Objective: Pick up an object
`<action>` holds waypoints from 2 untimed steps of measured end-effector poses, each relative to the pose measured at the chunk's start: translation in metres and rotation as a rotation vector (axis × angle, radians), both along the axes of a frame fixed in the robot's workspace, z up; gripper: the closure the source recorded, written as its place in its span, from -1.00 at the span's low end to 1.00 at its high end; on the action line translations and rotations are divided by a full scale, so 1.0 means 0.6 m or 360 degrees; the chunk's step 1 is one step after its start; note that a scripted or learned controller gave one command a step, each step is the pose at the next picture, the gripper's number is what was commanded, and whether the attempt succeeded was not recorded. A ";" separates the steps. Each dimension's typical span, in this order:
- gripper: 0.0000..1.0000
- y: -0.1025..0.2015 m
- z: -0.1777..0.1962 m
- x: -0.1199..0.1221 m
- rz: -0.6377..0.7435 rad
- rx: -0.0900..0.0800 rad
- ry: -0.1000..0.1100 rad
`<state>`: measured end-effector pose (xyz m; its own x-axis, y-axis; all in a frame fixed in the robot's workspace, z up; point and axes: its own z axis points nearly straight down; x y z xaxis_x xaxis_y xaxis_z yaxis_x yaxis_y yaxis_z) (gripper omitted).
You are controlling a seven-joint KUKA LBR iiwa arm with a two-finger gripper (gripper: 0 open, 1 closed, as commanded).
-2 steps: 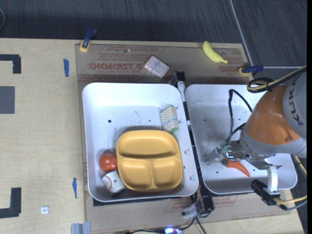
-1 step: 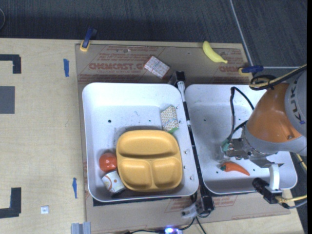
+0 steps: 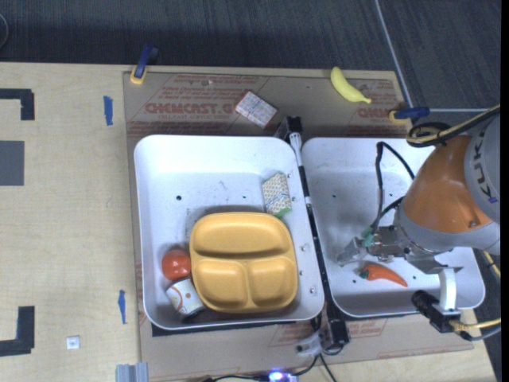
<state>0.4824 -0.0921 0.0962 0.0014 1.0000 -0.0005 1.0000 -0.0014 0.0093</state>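
My gripper [image 3: 355, 253] hangs low in the right bin [image 3: 342, 165], near its front middle, under the grey arm with the orange band [image 3: 445, 197]. An orange carrot-shaped toy with a green tip [image 3: 385, 274] lies on the bin floor just in front of and to the right of the gripper, very close to it. Whether they touch I cannot tell. Nothing is visibly held between the fingers.
The left bin [image 3: 159, 173] holds a yellow divided tray [image 3: 241, 259], a red tomato [image 3: 175, 263], a small white and orange can [image 3: 183, 297] and a patterned packet [image 3: 276, 192]. Behind the bins on the cardboard lie a banana [image 3: 348, 86] and a small patterned box [image 3: 254, 108].
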 end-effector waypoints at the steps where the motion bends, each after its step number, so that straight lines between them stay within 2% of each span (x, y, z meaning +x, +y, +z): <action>1: -1.00 -0.004 -0.017 0.034 0.0001 0.0001 0.0014; 2: -1.00 -0.004 -0.017 -0.002 0.0002 0.0000 0.0005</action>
<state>0.4812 -0.0946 0.0863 0.0002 1.0000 -0.0005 1.0000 -0.0002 0.0060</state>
